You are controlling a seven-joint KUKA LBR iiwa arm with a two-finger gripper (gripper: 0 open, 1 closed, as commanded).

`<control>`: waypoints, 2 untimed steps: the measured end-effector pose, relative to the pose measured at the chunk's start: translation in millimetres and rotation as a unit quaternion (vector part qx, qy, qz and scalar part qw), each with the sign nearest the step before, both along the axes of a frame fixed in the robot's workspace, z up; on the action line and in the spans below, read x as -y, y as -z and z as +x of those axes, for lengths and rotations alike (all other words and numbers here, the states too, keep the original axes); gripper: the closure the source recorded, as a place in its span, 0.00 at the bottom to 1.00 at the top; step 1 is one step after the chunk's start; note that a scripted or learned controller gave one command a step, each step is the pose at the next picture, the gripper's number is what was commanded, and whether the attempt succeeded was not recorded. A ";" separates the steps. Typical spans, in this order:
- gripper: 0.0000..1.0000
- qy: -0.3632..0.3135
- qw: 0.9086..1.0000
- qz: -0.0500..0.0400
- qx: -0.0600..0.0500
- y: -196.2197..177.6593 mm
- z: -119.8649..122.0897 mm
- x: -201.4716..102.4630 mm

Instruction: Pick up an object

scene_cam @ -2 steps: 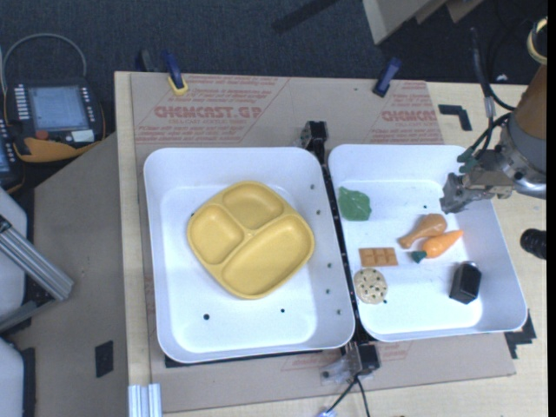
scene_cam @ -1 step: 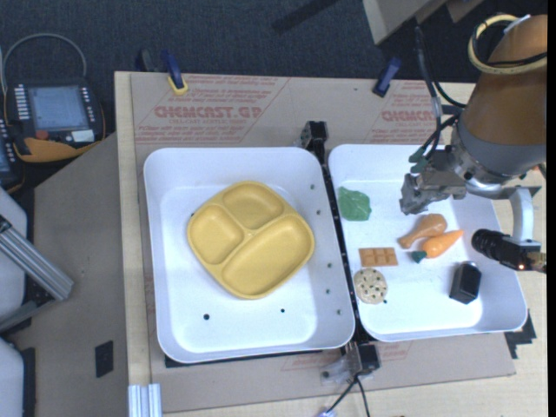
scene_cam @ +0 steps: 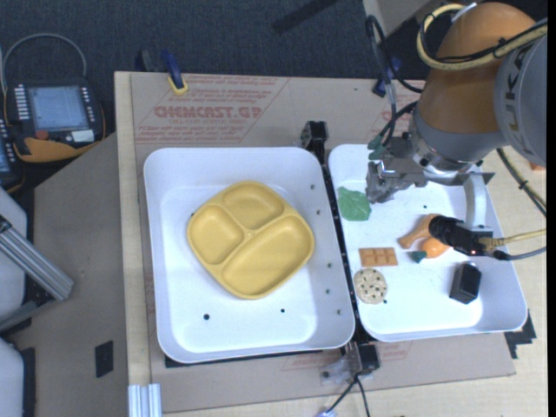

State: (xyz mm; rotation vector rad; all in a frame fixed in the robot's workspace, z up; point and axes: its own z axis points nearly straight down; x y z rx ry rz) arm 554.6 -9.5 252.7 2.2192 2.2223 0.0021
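Observation:
My gripper point(scene_cam: 380, 189) hangs over the back left part of the right bin point(scene_cam: 495, 315), just right of a green leaf-shaped piece point(scene_cam: 354, 204); whether it touches the piece is unclear. Nothing shows between its fingers. Further forward in that bin lie an orange square cracker point(scene_cam: 378, 256) and a round speckled cookie point(scene_cam: 371, 285). An orange-brown piece point(scene_cam: 416, 231) and a small orange ball point(scene_cam: 432, 249) sit mid-bin, partly hidden by the robot's parts. A black block point(scene_cam: 465, 283) lies near the right side.
The left bin point(scene_cam: 174, 233) bears a yellow plate point(scene_cam: 251, 238) with three compartments. A black clip point(scene_cam: 314, 135) sits at the back between the bins. A teach pendant point(scene_cam: 54, 115) lies off the bench at the far left.

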 end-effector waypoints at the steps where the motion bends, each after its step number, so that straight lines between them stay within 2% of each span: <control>1: 1.00 -0.003 1.000 0.000 0.000 16.7 15.3 -58.5; 2: 1.00 -0.002 1.000 0.000 0.000 22.1 25.4 -101.0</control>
